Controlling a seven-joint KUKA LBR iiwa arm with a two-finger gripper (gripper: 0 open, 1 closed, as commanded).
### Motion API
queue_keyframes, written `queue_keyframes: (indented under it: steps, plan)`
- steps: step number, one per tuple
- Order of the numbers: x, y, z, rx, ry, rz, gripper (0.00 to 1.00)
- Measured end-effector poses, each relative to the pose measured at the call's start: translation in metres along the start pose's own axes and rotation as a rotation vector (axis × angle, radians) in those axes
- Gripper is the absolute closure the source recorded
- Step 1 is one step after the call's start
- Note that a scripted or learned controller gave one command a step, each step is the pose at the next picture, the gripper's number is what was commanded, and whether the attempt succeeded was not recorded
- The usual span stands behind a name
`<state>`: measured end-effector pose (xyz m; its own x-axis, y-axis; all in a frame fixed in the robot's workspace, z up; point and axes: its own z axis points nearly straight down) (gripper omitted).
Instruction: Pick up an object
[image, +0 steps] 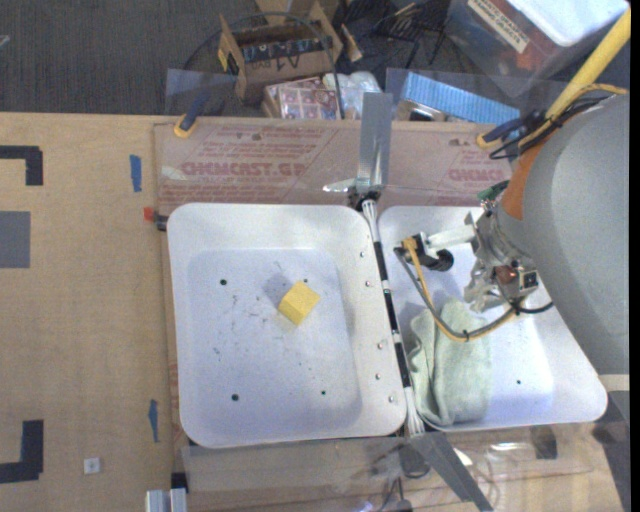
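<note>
Yellow, a small block (298, 302) lies near the middle of the left bin (200, 400), alone on the white floor. Across the divider from the left bin, the right bin (560, 390) holds a pale green cloth (455, 365) bunched along its near left side. The gripper (478, 290) hangs above that cloth's upper end, well apart from the block; whether its fingers are spread or closed cannot be made out.
</note>
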<state>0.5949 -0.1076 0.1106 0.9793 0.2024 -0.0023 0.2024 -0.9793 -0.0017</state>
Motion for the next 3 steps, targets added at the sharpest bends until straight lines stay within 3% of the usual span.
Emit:
queue_keyframes:
  steps: [1, 2, 3]
  plan:
    - [-0.010, -0.013, 0.022, -0.004, 0.007, 0.002, 1.00]
    - [-0.011, 0.034, 0.022, -0.006, 0.007, -0.057, 1.00]
    - [-0.011, 0.034, 0.012, -0.006, 0.007, -0.059, 1.00]
